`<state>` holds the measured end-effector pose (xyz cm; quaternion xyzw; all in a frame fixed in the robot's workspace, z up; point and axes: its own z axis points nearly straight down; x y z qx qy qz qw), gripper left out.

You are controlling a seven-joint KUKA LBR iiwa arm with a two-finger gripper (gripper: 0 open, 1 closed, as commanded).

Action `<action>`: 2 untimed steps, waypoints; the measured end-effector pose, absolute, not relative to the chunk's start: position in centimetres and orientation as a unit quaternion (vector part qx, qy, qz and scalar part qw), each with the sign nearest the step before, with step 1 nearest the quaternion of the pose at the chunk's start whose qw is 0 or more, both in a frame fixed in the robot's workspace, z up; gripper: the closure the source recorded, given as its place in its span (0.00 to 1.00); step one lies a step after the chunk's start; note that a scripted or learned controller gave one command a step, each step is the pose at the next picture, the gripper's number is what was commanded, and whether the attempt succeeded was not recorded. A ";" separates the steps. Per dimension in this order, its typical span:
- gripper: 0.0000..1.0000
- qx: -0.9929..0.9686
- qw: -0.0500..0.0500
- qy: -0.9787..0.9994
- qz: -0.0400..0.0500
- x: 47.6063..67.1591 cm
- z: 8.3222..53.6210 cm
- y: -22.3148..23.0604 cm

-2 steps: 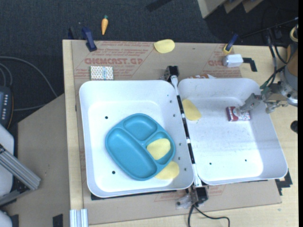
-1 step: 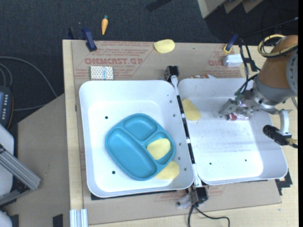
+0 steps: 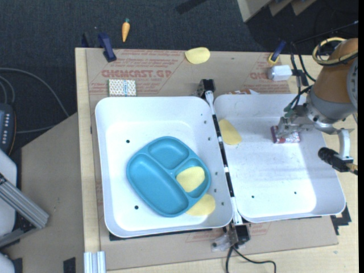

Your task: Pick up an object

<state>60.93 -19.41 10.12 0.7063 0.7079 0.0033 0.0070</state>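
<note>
The grey arm with its orange band point(image 3: 335, 75) enters from the right and bends down over the upper right part of the right-hand shallow white bin point(image 3: 267, 198). Its two-finger gripper point(image 3: 286, 131) sits low over the bin floor, directly on a small pinkish-red and silver packet point(image 3: 284, 136) lying there; whether the packet is actually between the fingers, or how wide the gripper stands, I cannot tell, since the wrist body covers that spot from above. A pale yellow, flat, rounded soft piece point(image 3: 229, 132) lies against the left wall of the same bin, well apart from the packet. The left-hand shallow white bin point(image 3: 114, 152) holds a blue plastic plate with 3 compartments point(image 3: 159, 178), set at a slant; 1 pale yellow rounded piece point(image 3: 191, 178) rests in its small right compartment, and another pale yellow piece point(image 3: 203, 206) lies on the bin floor touching the plate's lower right edge. The 2 bins sit side by side on a tan board printed with red lettering point(image 3: 136, 70). On that board, beyond the bins, lie a further pale yellow oval piece point(image 3: 197, 55) and a small patterned square pad point(image 3: 121, 87), and a blue clamp point(image 3: 106, 46) grips its far left edge. A small orange carrot-shaped toy point(image 3: 125, 29) rests on the dark floor beyond the board.
</note>
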 end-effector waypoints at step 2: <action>1.00 0.706 0.003 0.708 0.003 59.9 9.5 -22.3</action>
